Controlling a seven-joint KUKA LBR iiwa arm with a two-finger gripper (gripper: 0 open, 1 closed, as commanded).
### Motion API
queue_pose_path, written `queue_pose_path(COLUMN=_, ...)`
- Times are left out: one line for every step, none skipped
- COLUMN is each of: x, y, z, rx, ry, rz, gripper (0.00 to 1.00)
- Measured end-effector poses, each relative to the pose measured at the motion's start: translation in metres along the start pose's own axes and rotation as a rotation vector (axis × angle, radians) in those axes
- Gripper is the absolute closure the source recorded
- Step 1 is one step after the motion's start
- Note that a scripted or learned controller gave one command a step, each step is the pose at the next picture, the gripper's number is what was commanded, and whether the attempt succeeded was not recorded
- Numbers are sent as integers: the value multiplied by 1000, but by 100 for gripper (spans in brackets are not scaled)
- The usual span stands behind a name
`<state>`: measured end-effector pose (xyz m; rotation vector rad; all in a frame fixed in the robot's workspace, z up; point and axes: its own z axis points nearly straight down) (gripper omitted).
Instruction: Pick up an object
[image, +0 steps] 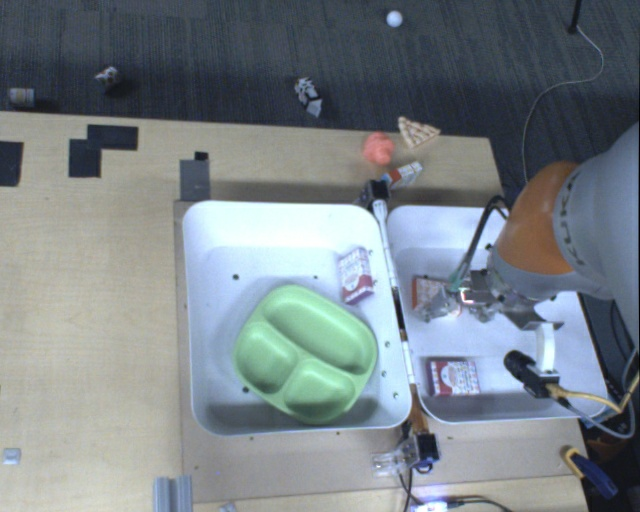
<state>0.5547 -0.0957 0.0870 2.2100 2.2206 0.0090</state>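
Two shallow white plastic bins sit side by side on the pale wooden bench (90, 300). The left bin (205, 300) holds two things: one light green moulded plastic tray with three compartments (305, 350), lying toward the bin's near right corner, and one small red and white packet (355, 275) near the right wall, just beyond the tray. Its printing is too small to read.

The right bin (440, 225) also holds two things. One small red and white carton with a pale label (453, 377) lies flat near the bin's near edge, left of centre; the label's writing cannot be made out. One crumpled red and silvery wrapper (430, 295) lies near the left wall, about midway along it.

The grey arm with its orange band (535, 235) reaches in over the right bin's right side. The gripper (462, 296) sits just beside the wrapper, perhaps touching its right edge, but the fingers blur into the wrapper's foil and I cannot tell whether they are apart, closed or gripping anything.

Along the bench's far edge, beyond the bins, lie one pink round ball (378, 148), one tan wedge-shaped piece (417, 131) and one small red and white tube (403, 175). The arm's body hides part of the right bin's right wall.
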Motion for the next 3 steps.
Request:
queue_pose_path(x=-40, y=65, z=2, rx=5, ry=1, rz=-1, gripper=0)
queue_pose_path(x=-39, y=67, z=-10, rx=0, ry=0, rz=-8, gripper=100)
queue_pose_path(x=43, y=84, z=-99, rx=3, ry=4, rz=-3, gripper=100)
